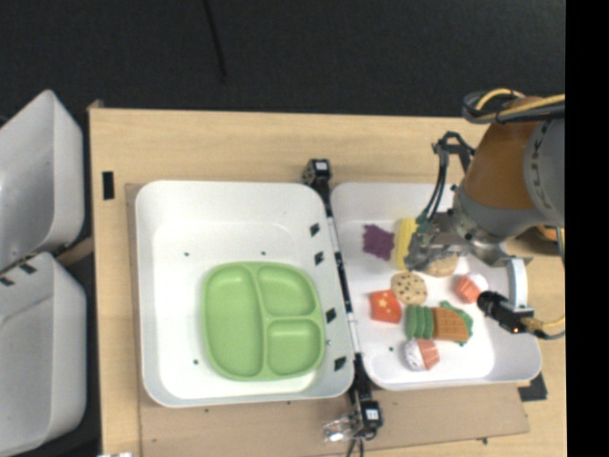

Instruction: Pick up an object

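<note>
Bench (pixel 219 146) of pale wood under dark surroundings bears two white bins, a green tray (pixel 262 320) lower centre, toys at right near the gripper (pixel 422 248), whose grip I cannot tell.

You see wooden bench (pixel 219 146) bearing two white bins; left bin (pixel 171 227) holds green divided plate (pixel 263 321), three compartments; white bulky shapes (pixel 33 284) sit at left edge, beyond bench

overhead slanted view (fixed), both bins (pixel 152 255)
</note>
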Robot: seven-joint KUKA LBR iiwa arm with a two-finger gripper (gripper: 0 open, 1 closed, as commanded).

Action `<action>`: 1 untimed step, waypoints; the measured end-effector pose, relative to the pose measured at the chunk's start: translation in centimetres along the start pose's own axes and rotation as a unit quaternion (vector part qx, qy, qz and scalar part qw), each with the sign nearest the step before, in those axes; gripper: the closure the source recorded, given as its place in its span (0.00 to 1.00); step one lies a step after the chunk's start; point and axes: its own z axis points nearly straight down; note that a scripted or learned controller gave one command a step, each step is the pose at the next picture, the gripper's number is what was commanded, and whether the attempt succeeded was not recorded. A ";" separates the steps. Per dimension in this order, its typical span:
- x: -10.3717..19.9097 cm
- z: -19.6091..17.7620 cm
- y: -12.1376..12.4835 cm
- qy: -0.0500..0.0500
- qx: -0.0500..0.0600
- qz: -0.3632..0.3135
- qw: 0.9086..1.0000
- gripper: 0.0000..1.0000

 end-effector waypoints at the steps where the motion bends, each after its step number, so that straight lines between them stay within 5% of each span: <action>1: 0.3 -6.0 0.9 0.000 -0.001 -0.006 1.000 1.00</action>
